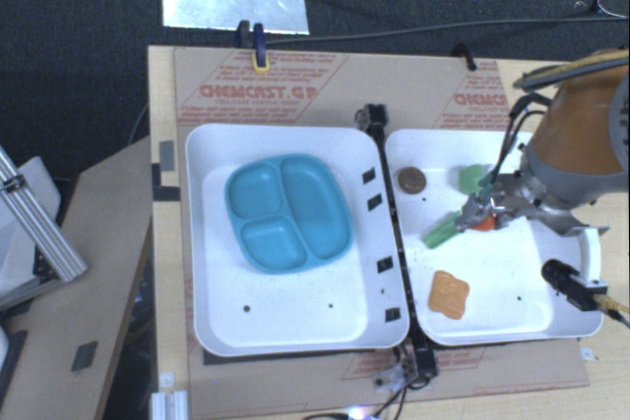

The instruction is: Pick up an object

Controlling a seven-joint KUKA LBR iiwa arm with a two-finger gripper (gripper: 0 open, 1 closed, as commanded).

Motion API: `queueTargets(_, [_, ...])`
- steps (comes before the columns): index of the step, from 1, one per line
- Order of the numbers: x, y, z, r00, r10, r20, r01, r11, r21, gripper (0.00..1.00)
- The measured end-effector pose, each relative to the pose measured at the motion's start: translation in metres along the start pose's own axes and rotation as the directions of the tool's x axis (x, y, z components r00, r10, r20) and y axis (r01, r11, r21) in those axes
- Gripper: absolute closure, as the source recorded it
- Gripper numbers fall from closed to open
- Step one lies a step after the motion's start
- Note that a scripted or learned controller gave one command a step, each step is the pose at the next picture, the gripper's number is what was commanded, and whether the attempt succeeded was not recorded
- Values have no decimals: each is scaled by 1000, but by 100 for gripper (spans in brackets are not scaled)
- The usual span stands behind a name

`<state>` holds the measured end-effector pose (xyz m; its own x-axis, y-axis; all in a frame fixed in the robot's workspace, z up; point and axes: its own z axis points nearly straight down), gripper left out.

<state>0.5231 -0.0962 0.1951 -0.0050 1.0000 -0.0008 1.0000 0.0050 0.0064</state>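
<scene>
In the right bin (512,325) lie a round brown piece (410,179), a small green block (472,177), a long green piece (442,232) and a flat orange piece (449,294). My gripper (480,211) reaches in from the right and hangs low over the bin's middle. It sits right at the upper end of the long green piece. A small red-orange piece (484,223) shows just beneath the gripper. Whether anything is held is not visible.
The left bin (212,310) holds a blue divided plate (288,211). A black divider with clips (387,231) runs between the bins. A black fitting (569,283) sits at the right bin's right rim. The arm's orange band (581,128) rises over the bin's far right corner.
</scene>
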Motion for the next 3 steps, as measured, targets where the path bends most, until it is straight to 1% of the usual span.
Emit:
queueTargets(1, [0,1,-13,1000,1,-1,-1,1000,3,100])
queueTargets(2, [54,23,-13,1000,-5,-3,5,1000,4,100])
queueTargets(3, [109,24,-23,1000,-4,-4,4,1000,4,100])
